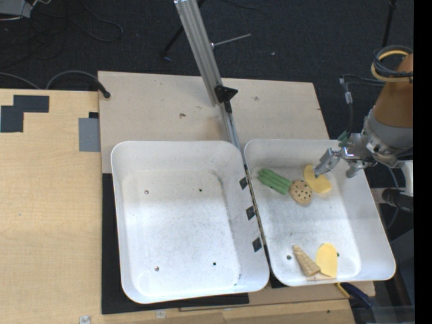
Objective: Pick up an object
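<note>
Gripper hovering over right bin, nothing held

Gripper (339, 162) is sitting over the far-right part of the right bin (378, 245), near its far rim, arm (391, 113) reaching in from the right. Fingers are spread apart with nothing showing between them. One fingertip is hanging just above the yellow piece (320, 183), can't tell whether it's touching.

Objects lying in the right bin:
- green piece (273, 180) lying near the divider (250, 193) side, towards the far edge
- round tan cookie-like piece (301, 192) sitting between the green piece and the yellow one, touching or nearly touching both
- tan cone (305, 260) lying near the near edge
- second yellow piece (327, 259) resting just beside the cone on its right

Left bin (128, 181) is sitting alongside, sharing the divider.
</note>
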`<state>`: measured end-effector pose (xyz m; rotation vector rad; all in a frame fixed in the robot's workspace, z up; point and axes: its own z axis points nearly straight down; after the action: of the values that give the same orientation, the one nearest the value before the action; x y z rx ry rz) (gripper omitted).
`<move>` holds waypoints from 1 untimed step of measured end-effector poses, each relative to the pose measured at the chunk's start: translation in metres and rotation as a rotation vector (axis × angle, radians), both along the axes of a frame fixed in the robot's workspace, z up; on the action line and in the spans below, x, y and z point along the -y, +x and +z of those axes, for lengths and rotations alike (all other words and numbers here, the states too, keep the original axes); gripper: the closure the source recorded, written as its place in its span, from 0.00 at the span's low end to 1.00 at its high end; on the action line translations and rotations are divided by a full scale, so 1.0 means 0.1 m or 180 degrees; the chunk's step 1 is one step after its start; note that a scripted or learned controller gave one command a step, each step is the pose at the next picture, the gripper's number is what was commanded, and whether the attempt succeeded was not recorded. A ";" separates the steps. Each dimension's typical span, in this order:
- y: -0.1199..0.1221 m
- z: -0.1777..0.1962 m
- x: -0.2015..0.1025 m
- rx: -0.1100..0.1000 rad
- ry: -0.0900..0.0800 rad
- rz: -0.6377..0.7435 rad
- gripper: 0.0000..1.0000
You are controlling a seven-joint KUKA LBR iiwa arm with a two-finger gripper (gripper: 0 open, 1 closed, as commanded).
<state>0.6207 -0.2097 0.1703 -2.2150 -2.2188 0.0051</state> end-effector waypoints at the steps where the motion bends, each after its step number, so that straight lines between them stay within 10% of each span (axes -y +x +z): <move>1: -0.06 -0.58 0.07 -0.0003 -0.0001 -0.0004 0.00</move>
<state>0.6143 -0.2168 0.1122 -2.2161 -2.2171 0.0067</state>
